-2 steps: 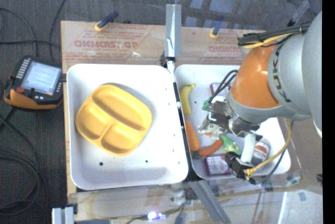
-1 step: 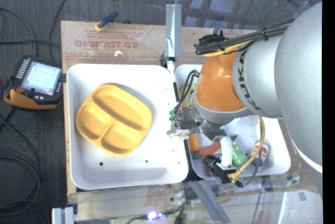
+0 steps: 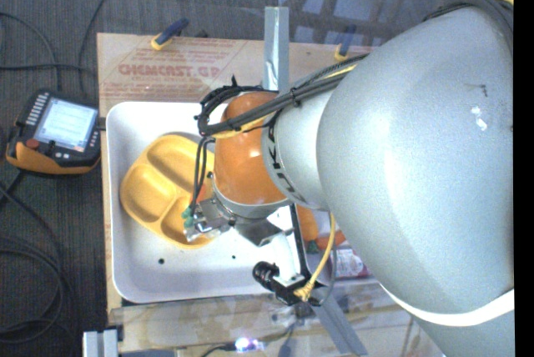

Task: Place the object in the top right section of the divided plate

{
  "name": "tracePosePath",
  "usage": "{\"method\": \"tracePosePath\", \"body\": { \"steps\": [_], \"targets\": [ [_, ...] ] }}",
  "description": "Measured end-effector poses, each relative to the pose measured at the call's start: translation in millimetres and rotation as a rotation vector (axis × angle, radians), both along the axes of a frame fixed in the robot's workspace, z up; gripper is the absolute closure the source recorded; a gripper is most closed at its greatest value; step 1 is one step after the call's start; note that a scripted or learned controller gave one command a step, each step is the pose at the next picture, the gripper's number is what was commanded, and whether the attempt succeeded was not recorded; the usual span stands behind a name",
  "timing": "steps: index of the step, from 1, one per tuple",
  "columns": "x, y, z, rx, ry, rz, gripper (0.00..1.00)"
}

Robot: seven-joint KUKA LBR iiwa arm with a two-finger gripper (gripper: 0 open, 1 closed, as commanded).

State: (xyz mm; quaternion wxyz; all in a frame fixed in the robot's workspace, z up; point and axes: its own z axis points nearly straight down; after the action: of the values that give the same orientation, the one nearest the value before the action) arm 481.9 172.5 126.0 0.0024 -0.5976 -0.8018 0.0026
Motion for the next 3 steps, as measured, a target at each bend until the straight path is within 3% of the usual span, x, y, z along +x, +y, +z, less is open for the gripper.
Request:
{"method": "tracePosePath", "body": {
  "steps": [1, 2, 3],
  "targets": [
    [34.9, 37.2, 122.6, -0.005, -0.006, -0.075, 1.0],
    [78.3, 37.7, 123.7, -0.004, -0.005, 0.09, 1.0],
    [75.0, 50.5, 86.6, -0.003, -0.003, 0.182, 1.0]
  ]
}}
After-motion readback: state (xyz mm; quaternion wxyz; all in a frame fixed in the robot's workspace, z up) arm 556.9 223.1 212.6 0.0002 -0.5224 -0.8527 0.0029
